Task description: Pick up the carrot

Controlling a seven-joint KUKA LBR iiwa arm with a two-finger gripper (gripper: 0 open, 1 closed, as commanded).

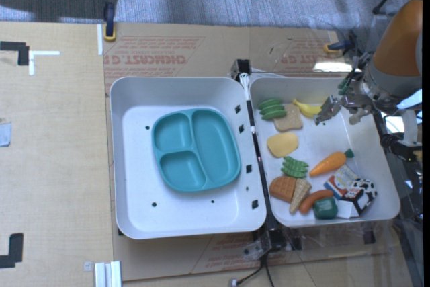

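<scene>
The end effector (339, 106) hangs over the upper right part of the right bin, above the banana and well apart from the carrot; its dark fingers are too small and blurred to tell whether they are spread or closed, and nothing shows between them.

On the left, the pale wooden desk (54, 144) carries a sheet of brown cardboard (175, 50) under both bins. The left shallow white plastic bin (127, 144) holds a teal three-compartment plate (196, 149), lying flat near its middle.

The right shallow white plastic bin (376, 165) holds the toy food. Near its top left lie a green pea pod (271, 107) and a tan slice of toast (289, 119), with a small yellow banana (308, 107) just beside them. Below is a pale yellow potato-like piece (282, 143), then a green leafy piece (295, 166) and a brown waffle cone (293, 190). The orange carrot with a green top (329, 162) lies tilted in the bin's middle right, its green end pointing up and right. Near the bottom right corner are a red sausage (316, 199), a green block (325, 209) and a black-and-white carton (355, 190).
</scene>
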